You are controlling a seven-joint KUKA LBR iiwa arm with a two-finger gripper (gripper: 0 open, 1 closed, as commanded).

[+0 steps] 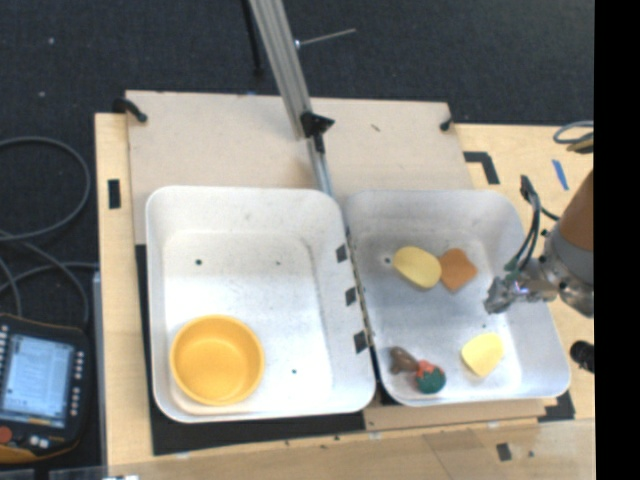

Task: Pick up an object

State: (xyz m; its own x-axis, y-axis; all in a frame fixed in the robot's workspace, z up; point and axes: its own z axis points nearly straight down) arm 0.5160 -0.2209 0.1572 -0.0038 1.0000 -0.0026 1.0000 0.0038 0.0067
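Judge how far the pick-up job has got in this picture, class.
Done: nothing lifted. The yellow bowl lies in the left bin; the yellow pieces, orange block and small toy lie in the right bin. In hand: the gripper hangs over the right bin's right side. Left: grasp and lift.

- I see a yellow-orange bowl [217, 358] in the white left bin [250, 228].
- Right bin [440, 208]: pale yellow pieces [417, 267], an orange block [458, 269], a brown-green-red toy [420, 370].

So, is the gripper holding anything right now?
Nothing seen held: the gripper hangs over the right bin, apart from the yellow pieces and orange block.
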